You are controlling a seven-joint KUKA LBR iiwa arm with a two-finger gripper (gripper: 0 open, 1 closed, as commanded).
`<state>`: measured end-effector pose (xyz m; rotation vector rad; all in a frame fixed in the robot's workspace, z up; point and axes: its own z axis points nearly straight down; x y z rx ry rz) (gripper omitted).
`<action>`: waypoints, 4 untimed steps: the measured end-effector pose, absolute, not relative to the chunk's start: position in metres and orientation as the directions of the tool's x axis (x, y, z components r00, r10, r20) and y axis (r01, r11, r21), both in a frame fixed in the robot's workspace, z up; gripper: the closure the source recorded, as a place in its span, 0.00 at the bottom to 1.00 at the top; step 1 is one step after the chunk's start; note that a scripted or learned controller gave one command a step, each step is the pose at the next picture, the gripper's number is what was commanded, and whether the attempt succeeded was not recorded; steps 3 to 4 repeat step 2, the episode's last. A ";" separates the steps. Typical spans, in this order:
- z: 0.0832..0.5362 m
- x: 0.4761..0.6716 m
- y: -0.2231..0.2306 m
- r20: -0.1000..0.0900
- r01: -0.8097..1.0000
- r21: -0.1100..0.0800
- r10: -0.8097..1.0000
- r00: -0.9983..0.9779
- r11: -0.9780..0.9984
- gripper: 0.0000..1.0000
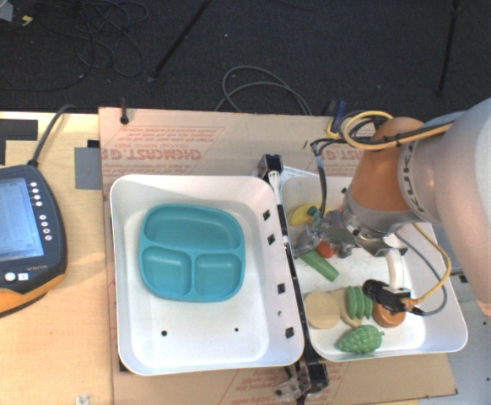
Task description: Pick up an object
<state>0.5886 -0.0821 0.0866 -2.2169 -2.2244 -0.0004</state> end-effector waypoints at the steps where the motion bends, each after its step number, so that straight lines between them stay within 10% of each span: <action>1: 0.096 0.586 -0.083 0.003 1.000 -0.008 1.000 0.000 0.000 1.00; 2: 0.192 0.570 -0.012 0.004 1.000 0.004 1.000 -0.007 0.007 1.00; 4: 0.192 0.570 -0.012 0.004 1.000 0.004 1.000 -0.007 0.007 1.00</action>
